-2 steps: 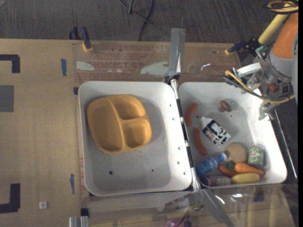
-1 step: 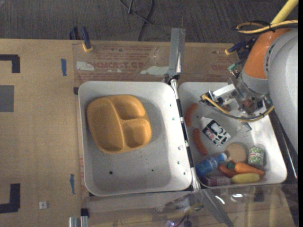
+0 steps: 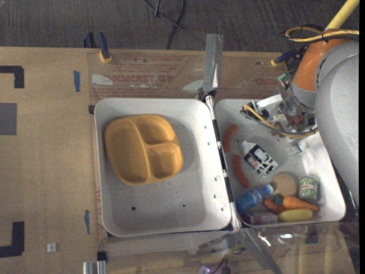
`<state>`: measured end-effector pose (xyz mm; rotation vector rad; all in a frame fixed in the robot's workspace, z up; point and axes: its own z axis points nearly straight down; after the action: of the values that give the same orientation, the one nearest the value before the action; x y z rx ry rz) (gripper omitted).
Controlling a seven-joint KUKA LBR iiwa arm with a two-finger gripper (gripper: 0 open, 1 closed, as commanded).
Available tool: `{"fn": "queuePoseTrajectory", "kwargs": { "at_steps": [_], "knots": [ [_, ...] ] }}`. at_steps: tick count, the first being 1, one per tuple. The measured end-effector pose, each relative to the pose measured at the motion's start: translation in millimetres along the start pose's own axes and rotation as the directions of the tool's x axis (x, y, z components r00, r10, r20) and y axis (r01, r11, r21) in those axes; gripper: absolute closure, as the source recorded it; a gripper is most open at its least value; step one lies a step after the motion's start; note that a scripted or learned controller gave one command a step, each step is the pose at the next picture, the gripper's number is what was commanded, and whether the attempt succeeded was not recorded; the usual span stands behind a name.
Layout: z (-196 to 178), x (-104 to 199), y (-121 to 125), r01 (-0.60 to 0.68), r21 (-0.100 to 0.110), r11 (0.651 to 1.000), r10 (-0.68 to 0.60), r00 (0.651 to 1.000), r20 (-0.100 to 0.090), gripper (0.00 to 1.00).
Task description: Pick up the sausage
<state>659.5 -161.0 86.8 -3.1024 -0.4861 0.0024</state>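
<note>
Evidently no pick is made yet: two sausages, one (image 3: 229, 137) above the other (image 3: 240, 170), lie along the left wall of the right bin (image 3: 336, 207). Gripper (image 3: 294, 120) hangs over that bin's upper part, well apart from both; its state cannot be told.

Smooth white plastic bins (image 3: 114, 210) sit on a matt wooden bench (image 3: 45, 153); the sausage (image 3: 230, 138) looks glossy.
</note>
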Motion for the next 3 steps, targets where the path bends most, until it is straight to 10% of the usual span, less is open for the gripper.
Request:
{"fn": "queuePoseTrajectory", "kwargs": {
  "at_steps": [1, 2, 3],
  "knots": [
    [-81, -93, -26, -0.076, 0.002, 0.997, 0.076, 0.997, 0.000, 0.00],
    [1, -15, -17, -0.059, -0.001, 0.998, 0.058, 0.998, -0.003, 0.00],
    [-11, -13, -18, -0.055, -0.001, 0.998, 0.055, 0.998, -0.006, 1.00]
  ]
}}
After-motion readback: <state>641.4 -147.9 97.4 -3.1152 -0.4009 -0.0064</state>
